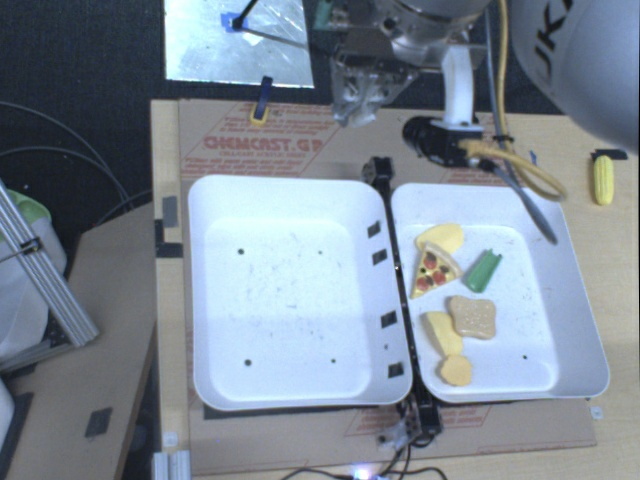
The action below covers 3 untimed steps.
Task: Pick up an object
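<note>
Tool (357,103) hangs, apparently empty, above bins (290,198).

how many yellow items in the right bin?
3. A yellow piece sits above the pizza slice; a yellow wedge lies left of the toast; a round yellow piece lies nearest the front rim.

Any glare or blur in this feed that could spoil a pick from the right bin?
Camera view: soft overall; the pincer is blurred; glare sits on the foil sheet beyond the bench; the right bin is evenly lit, and the pizza slice and green piece read clearly.
</note>
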Each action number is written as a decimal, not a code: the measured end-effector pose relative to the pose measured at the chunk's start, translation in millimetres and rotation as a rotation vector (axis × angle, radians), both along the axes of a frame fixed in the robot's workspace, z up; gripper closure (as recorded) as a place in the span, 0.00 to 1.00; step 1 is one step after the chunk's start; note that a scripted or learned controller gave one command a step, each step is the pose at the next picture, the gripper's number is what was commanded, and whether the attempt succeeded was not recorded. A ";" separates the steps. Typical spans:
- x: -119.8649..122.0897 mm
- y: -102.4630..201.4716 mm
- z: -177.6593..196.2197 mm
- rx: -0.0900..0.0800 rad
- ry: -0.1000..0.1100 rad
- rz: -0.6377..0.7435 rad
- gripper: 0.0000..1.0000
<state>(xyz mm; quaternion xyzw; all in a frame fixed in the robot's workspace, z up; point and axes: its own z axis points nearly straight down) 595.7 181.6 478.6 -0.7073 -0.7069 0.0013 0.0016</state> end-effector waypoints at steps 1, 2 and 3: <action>-48.4 13.0 2.6 0.001 -0.004 0.007 1.00; -5.5 16.7 -143.2 -0.005 0.008 0.000 1.00; -85.1 10.6 -175.0 -0.001 0.003 0.002 1.00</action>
